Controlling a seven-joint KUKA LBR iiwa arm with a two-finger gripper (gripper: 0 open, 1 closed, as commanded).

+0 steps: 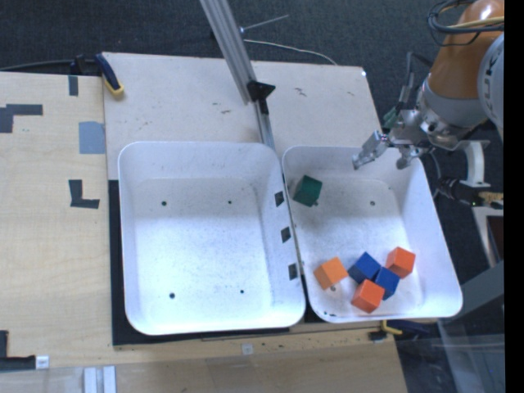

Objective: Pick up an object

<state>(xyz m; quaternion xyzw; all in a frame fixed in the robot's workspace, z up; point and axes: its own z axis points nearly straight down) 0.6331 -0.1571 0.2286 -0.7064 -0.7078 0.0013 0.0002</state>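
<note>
The gripper is hovering with fingers spread and nothing between them over the right bin's far edge, seemingly lining up on the green block sitting alone near the divider.

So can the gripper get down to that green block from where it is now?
Probably yes: the green block sits alone in the right bin, and the gripper hangs nearby with nothing between.

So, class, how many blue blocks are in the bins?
2, both in the right bin, near its front: one blue block left of the other blue block, touching among the orange blocks.
</note>
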